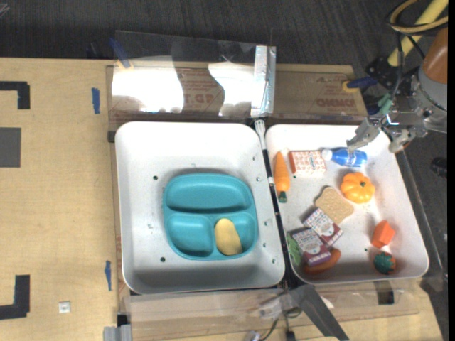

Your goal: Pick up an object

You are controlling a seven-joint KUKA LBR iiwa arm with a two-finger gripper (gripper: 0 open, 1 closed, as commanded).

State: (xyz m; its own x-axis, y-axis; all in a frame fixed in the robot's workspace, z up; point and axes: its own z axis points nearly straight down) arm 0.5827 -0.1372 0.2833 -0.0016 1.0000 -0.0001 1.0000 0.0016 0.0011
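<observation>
Now we hover pincer point(378, 135), fingers apart, nothing held, over right bin point(416, 212) far corner beside blue object point(350, 158). We advise: centre over it, descend straight, close gently.

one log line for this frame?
gripper: open, above right bin far edge | holding: nothing | nearest: blue object | teal tray: left bin

Lab: taped bench point(50, 190), white bins point(135, 190)
</observation>
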